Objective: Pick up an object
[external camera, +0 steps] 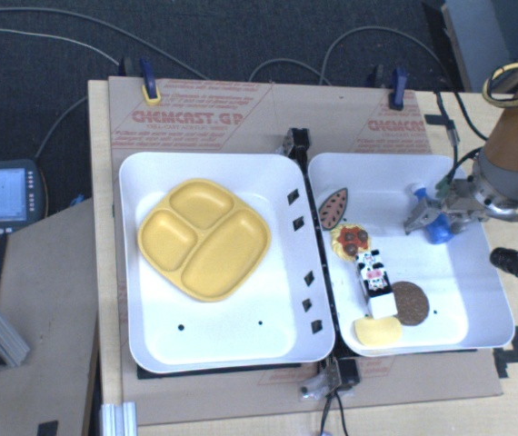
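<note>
Blue object (439, 232), small and partly hidden, sits right at the pincer (433, 218), in the upper right part of the right bin (477, 330), possibly between the fingertips, though too blurred to confirm. Cannot tell whether pincer is clenched, released or grasping.

Farther off toward the left bin (150, 334): a brown speckled oval piece (333, 207), a round red-and-orange toy (351, 239), a black-and-white figure (372, 273), a brown disc (411, 302) and a pale yellow block (378, 331). Yellow divided plate (204, 238) well apart, across the divider.

Judged as the grasp stage. Best done by centring over the blue piece, closing squarely, then lifting straight up, slowly, clear of the bin wall. Likely risk: piece slipping sideways out of a shallow grip.
</note>
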### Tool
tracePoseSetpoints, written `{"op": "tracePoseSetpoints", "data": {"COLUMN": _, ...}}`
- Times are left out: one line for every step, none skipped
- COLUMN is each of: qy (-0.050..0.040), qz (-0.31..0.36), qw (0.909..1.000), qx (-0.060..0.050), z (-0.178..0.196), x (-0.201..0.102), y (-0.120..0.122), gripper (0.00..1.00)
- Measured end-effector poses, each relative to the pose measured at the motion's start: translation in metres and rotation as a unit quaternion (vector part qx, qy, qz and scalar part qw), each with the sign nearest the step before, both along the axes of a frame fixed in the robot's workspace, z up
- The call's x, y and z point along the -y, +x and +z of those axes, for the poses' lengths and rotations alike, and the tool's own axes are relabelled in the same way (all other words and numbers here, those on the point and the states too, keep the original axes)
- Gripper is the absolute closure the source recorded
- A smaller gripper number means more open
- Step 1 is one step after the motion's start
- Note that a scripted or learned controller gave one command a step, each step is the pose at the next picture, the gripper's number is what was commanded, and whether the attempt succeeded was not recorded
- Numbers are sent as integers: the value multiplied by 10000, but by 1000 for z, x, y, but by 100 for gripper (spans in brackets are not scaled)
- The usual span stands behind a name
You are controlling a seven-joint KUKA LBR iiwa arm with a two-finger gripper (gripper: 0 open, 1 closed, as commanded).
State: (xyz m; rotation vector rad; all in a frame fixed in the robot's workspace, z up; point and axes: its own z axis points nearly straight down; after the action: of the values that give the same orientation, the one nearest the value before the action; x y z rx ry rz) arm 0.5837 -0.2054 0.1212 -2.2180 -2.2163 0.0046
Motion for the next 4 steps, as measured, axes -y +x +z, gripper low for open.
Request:
{"op": "tracePoseSetpoints", "data": {"qy": -7, "qz": 6, "qw": 10000, "qx": 40, "z": 15, "x": 0, "y": 2, "gripper": 100}}
{"op": "tracePoseSetpoints", "data": {"qy": -24, "qz": 2, "qw": 10000, "qx": 63, "z": 62, "x": 7, "y": 1, "gripper": 100}}
{"op": "tracePoseSetpoints", "data": {"qy": -26, "qz": 13, "qw": 10000, "qx": 73, "z": 125, "x": 3, "y": -1, "gripper": 100}}
{"op": "tracePoseSetpoints", "data": {"qy": -14, "qz": 9, "qw": 10000, "qx": 46, "z": 129, "x": 3, "y": 0, "gripper": 100}}
